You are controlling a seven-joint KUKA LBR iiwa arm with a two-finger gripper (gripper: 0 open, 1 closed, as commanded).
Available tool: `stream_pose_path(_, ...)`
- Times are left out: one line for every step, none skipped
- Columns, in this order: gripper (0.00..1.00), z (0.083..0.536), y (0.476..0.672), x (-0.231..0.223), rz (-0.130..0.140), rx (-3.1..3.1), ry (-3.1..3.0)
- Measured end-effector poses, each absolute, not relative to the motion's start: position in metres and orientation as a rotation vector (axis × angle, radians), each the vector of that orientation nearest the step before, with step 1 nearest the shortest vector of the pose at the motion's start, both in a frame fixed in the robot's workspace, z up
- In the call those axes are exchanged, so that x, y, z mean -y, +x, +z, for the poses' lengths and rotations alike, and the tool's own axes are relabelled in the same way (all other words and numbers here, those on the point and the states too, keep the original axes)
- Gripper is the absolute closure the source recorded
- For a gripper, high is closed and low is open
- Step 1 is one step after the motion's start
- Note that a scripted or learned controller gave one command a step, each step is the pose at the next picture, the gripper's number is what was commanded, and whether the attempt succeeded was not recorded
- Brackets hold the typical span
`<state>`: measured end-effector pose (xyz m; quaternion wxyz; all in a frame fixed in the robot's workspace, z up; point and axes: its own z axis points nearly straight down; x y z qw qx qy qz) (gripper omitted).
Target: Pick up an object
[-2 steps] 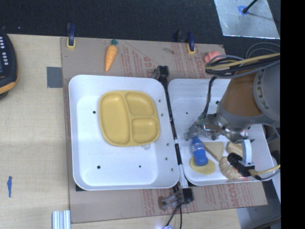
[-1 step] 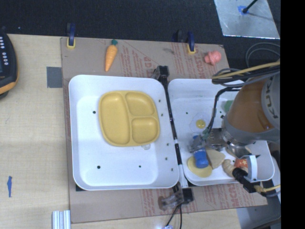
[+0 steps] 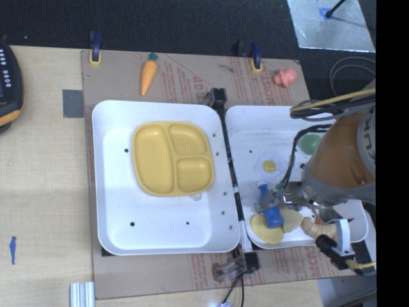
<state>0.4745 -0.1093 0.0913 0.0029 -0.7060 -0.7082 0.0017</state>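
Two shallow white bins sit side by side on the surface: the left bin (image 3: pixel 108 190) holds a yellow divided plate (image 3: pixel 172 157) with three compartments, lying flat toward its upper half, and the right bin (image 3: pixel 246 123) holds a scatter of small things. The arm (image 3: pixel 339 158) reaches in from the right, its orange band bulking over the right bin's right half, and the gripper (image 3: pixel 281 197) is low in that bin, near its lower middle. Whether it is clenched or released cannot be told, since the wrist hides that part. Just beside it, at its left, lies a blue object (image 3: pixel 270 211), partly overlapping a pale yellow flat piece (image 3: pixel 263 230) at the bin's bottom edge; it touches or nearly touches the gripper, but nothing shows it gripped. A small yellow round piece (image 3: pixel 269 167) lies above, apart from the gripper, and a green object (image 3: pixel 309 143) peeks out near the arm. Outside the bins, a toy carrot (image 3: pixel 148 75) and a pink toy (image 3: pixel 285 77) rest on the brown mat (image 3: pixel 192 82).
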Motion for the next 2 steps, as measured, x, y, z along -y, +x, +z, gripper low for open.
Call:
stream_pose_path(1.0,0.102,0.477,0.11,0.002,2.227,-2.215)
stream_pose_path(1.0,0.197,0.522,0.064,-0.01,2.238,-2.214)
